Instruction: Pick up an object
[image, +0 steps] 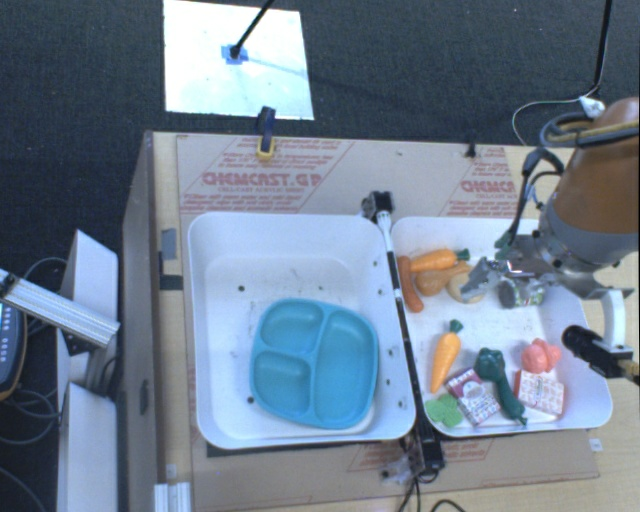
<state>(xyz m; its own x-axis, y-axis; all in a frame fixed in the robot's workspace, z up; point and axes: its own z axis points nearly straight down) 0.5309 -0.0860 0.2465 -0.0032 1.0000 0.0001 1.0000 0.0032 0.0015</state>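
Note:
The right bin (590, 405) holds several toy foods. A carrot (436, 260) lies at its back left beside a red sausage (408, 287) and a beige round piece (432, 283). A second carrot (445, 358) lies nearer the front. A dark green piece (498, 381), a pink-red fruit (540, 355), two small printed boxes (476, 396) (541, 394) and a light green piece (445, 411) sit along the front. My gripper (503, 281) hangs low at the back of this bin, next to a pale yellowish piece (465, 289). Nothing visibly lifted.
The left bin (215, 300) carries a blue divided plate (315, 363). A black divider rail (398, 320) runs between the bins. The orange-banded arm (598, 195) covers the right bin's back right corner. A black bracket (595, 348) sticks out over the right edge.

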